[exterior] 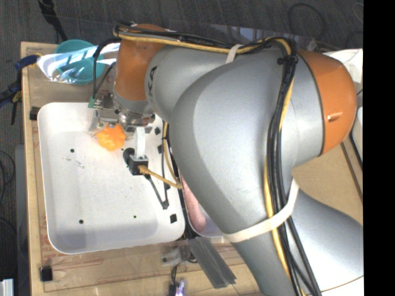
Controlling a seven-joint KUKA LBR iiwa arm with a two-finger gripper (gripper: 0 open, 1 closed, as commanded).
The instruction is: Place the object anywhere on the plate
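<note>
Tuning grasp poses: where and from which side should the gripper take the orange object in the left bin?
Judging from the view: the orange object is a small rounded lump on the left bin floor. Grip across its middle, coming straight down; the gripper hangs right above it.

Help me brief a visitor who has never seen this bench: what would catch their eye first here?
The big grey arm with its orange band fills the right and middle, hiding most of the right-hand bin. Next comes the small orange object in the upper part of the left white bin, right beside the gripper. A teal dish sits past the bin's far left corner.
</note>
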